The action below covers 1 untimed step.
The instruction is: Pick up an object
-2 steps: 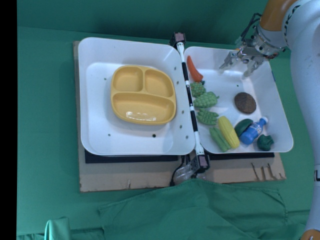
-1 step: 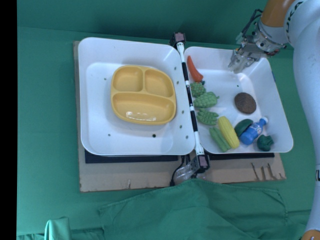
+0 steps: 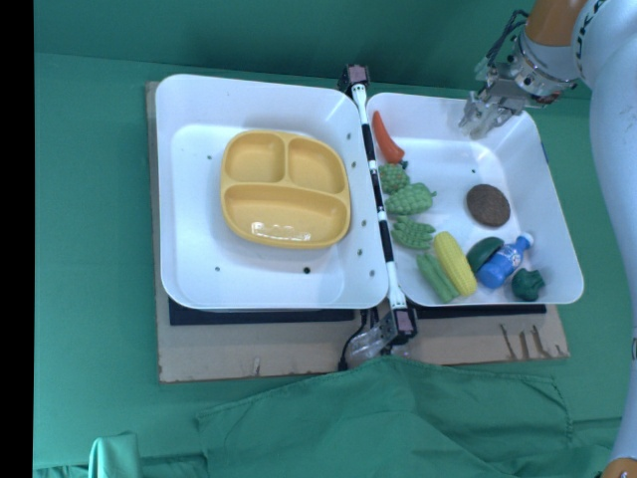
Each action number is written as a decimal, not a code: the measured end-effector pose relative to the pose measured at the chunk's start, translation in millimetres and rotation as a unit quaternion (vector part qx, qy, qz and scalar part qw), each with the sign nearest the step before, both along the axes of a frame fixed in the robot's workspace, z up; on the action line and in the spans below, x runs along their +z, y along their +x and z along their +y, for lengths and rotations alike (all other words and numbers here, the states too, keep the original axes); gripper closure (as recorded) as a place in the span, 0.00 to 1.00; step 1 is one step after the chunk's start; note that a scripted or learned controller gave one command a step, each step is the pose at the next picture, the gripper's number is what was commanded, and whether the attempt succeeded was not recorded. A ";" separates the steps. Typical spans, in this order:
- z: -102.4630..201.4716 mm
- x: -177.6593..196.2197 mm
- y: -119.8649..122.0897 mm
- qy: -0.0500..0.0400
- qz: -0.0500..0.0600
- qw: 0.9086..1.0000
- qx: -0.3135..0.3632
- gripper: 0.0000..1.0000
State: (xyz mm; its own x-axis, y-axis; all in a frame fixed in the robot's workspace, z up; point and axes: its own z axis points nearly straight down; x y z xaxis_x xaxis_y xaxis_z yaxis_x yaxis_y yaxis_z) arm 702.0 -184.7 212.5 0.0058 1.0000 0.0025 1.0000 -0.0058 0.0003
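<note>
My gripper (image 3: pixel 482 119) hangs over the far edge of the right bin (image 3: pixel 448 167), with nothing between its fingers that I can make out. In that bin lie a brown round patty (image 3: pixel 488 204), an orange carrot (image 3: pixel 387 138), three green bumpy vegetables (image 3: pixel 409 200), a yellow corn cob (image 3: pixel 455 262), a green pod (image 3: pixel 433 278), a dark green pepper (image 3: pixel 484 252), a blue bottle (image 3: pixel 505 261) and a dark green broccoli (image 3: pixel 528 285). The patty is the item nearest the gripper, below it.
The left bin (image 3: pixel 199 247) holds a yellow three-compartment plate (image 3: pixel 286 188). A black-and-white divider bar (image 3: pixel 376 197) runs between the bins. Green cloth (image 3: pixel 398 416) bunches at the front of the bench.
</note>
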 end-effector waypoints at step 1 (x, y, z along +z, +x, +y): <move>-0.1 -0.7 -0.2 0.000 0.001 1.000 0.000 0.00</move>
State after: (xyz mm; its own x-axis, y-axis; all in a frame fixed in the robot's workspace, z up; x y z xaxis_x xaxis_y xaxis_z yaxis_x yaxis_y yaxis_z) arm 701.7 -184.8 211.8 0.0059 1.0000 0.0018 1.0000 -0.0059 -0.0013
